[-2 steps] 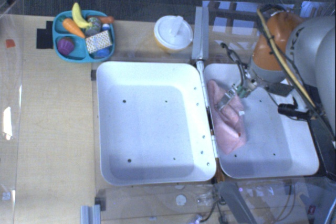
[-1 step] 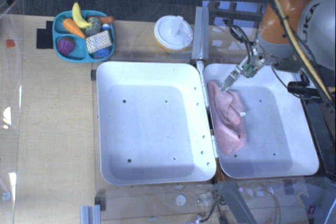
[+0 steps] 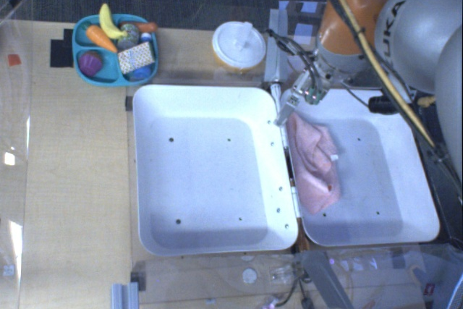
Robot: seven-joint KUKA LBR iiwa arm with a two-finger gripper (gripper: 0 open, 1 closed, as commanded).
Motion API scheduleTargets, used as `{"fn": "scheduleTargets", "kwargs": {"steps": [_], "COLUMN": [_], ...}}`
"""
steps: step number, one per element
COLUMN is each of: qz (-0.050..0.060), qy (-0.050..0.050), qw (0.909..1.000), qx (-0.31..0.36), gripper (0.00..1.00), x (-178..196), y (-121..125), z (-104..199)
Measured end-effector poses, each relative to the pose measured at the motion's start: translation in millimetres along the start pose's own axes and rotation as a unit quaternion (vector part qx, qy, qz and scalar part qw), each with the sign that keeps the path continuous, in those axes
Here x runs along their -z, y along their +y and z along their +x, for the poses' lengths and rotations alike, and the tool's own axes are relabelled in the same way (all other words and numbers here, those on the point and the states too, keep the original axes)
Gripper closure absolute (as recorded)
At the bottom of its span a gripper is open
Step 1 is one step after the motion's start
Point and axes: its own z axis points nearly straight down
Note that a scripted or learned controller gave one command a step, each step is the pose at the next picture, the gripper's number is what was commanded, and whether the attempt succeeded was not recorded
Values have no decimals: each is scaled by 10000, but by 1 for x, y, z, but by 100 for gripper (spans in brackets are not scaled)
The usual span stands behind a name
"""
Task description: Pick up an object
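A crumpled pink cloth (image 3: 315,163) lies in the right bin (image 3: 391,221), along its left wall. My gripper (image 3: 288,111) hangs at the bin's upper left corner, right at the cloth's top end. Its tip sits close to the cloth's upper edge, and I cannot tell whether it touches the fabric. The grey arm with its orange band reaches in from the upper right.
The left bin (image 3: 210,170) stands beside the right one, sharing a narrow divide. Behind them sit a white lidded cup (image 3: 239,45) and a blue tray (image 3: 85,78) of toy food. Cables run along the arm above the right bin.
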Motion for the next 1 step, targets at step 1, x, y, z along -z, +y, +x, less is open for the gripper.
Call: {"fn": "scheduleTargets", "kwargs": {"steps": [1], "qz": [17], "qy": [14], "qw": [9989], "qx": [476], "gripper": [0], "x": [-65], "y": [-81], "z": [-30]}}
